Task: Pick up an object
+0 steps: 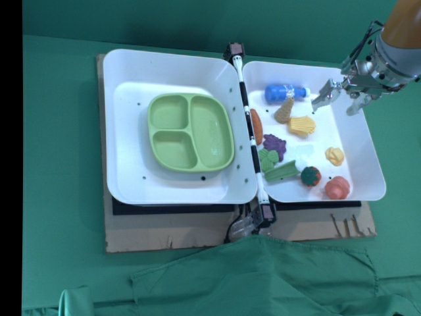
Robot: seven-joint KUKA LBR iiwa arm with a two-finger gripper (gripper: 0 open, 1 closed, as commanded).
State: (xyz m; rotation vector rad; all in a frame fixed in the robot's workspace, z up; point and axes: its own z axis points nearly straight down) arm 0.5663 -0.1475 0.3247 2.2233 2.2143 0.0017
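Two shallow white bins are set side by side: the left bin holds a green divided plate, and the right bin holds small toy foods, among them a blue bottle, a green stalk, purple grapes, a yellow ridged piece, an orange fruit and a red-and-green berry. All are judged light, rigid plastic, smooth and liable to slip; the bottle is best taken across its narrow body. The gripper is seen above the bin's far right corner, fingers spread apart, nothing between them.
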